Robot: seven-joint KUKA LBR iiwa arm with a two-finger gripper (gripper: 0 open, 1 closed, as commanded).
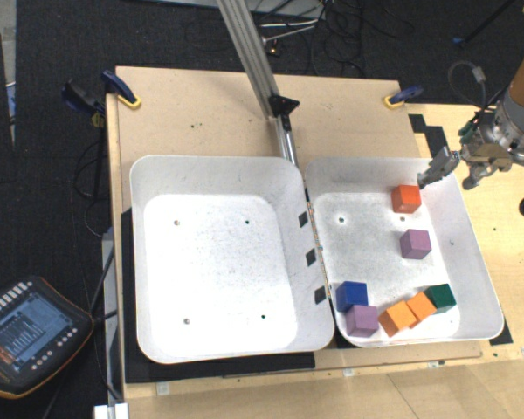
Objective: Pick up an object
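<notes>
The jaws [455,169] stand open and hold nothing, above the far right rim of the right bin [472,260]. An orange cube [406,199] lies just beside them in the bin's far part. A purple cube [415,243] lies near the bin's middle. Along the near edge lie a blue cube [352,294], another purple cube [361,319], an orange block [399,314] and a green cube [440,298]. The left bin [157,182] is beside it.

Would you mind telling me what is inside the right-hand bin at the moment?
The right-hand bin holds six blocks: orange, purple, blue, purple, orange and green. Nothing looks stacked; whatever lies beneath the blocks is hidden.
</notes>
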